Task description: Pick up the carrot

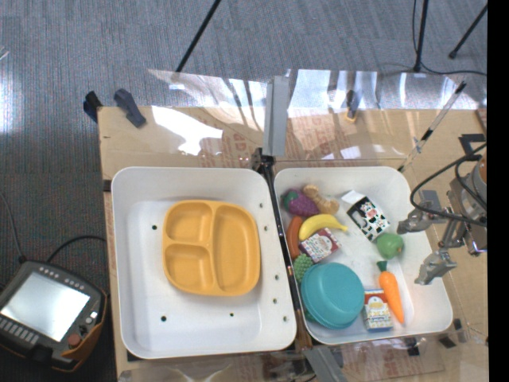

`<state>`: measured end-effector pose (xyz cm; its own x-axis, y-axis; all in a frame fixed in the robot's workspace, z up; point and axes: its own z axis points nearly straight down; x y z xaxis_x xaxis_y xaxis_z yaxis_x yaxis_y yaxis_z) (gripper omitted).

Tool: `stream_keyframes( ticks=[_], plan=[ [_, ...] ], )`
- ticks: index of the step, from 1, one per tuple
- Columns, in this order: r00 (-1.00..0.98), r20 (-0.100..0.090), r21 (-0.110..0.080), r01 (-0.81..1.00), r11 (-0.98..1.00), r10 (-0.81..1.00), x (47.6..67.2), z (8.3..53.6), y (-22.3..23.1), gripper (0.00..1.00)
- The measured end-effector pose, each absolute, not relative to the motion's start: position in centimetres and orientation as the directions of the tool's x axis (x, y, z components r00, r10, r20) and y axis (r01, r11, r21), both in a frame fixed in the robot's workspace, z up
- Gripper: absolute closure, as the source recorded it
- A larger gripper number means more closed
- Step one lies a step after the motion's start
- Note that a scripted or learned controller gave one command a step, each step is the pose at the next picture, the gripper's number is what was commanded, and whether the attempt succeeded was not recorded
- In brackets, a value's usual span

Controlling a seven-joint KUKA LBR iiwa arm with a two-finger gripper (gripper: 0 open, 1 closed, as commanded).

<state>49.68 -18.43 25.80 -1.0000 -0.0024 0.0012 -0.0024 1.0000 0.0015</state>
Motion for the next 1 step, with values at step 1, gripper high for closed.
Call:
stream_keyframes(
  ticks=[1],
  plan=[
    [-0.996,0.017,0.005,0.090,0.996,0.090,49.10,12.14,-20.03,0.00]
  ],
)
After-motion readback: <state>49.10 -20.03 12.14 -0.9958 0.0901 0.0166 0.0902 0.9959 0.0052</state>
